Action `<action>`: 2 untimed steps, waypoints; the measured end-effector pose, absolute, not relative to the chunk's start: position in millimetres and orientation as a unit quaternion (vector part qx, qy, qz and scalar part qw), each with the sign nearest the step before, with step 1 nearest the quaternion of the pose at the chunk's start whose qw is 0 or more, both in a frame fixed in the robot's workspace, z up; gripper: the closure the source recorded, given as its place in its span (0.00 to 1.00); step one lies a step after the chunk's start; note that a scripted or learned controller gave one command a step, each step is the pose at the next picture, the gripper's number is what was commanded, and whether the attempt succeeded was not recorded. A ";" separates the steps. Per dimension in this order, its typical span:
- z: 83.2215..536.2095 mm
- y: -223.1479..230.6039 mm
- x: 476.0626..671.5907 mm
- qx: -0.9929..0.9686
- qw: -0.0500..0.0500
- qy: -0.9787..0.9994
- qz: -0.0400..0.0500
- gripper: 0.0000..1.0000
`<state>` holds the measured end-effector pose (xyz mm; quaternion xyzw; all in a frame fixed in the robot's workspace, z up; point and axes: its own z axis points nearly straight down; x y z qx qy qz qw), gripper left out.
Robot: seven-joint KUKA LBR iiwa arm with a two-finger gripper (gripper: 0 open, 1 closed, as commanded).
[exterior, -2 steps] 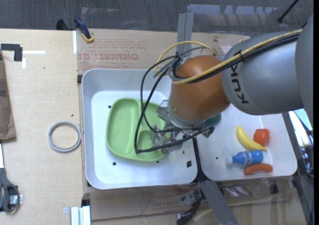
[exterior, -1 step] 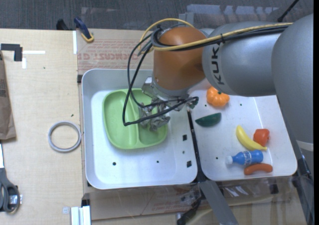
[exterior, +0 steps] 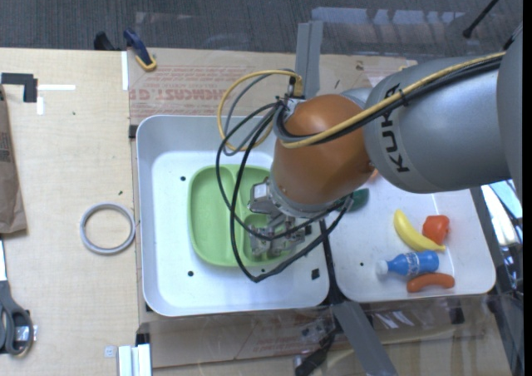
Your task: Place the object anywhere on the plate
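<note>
The tool [exterior: 270, 229] hung over the green plate's [exterior: 209, 220] 3 o'clock edge in the left bin [exterior: 158, 225]. At the right bin's [exterior: 366, 270] 3 o'clock side lay a banana [exterior: 413, 231], a bottle [exterior: 409, 265] and a sausage [exterior: 430, 283].

One camera is hanging above the bench [exterior: 66, 158], looking down at a slant on both bins [exterior: 158, 225], the arm [exterior: 449, 133] reaching in from its right.

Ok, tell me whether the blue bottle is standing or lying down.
Lying down: the blue bottle rests on its side on the right bin's floor, white cap pointing left, beside the banana.
</note>
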<state>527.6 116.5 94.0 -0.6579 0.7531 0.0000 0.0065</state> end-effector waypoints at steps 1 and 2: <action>91.9 119.5 586.2 -0.602 -0.001 0.798 0.002 1.00; 159.3 102.3 534.9 -0.708 0.001 0.706 0.001 1.00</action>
